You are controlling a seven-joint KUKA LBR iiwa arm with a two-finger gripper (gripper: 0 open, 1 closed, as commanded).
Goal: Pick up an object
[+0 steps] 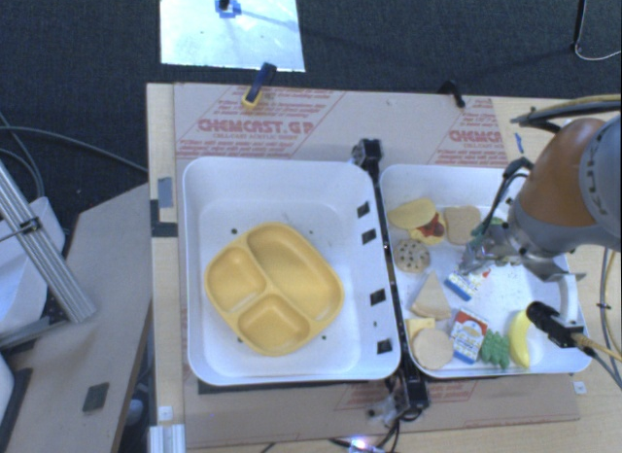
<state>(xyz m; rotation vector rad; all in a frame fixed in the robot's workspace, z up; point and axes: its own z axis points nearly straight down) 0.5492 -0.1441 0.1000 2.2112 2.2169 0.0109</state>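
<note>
Hovering low in the right-hand shallow white bin (559,368), the gripper (476,259) sits just above a small blue-and-white packet (465,286); whether it is open or closed I cannot tell. Toy foods ring it: a speckled cookie (412,256) at nine o'clock, a pale wedge (431,298) at seven, a yellow banana (520,337) at five. Nothing looks lifted yet, so grasping and raising remain, while the yellow divided tray (273,287) lies in the left bin (282,184).

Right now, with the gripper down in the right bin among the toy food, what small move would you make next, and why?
Probably a short, straight lift. The gripper sits low over the small blue and white packet, close to the cookie and the cheese wedge. Rising would show whether the packet comes along without dragging its neighbours across the right bin.
</note>
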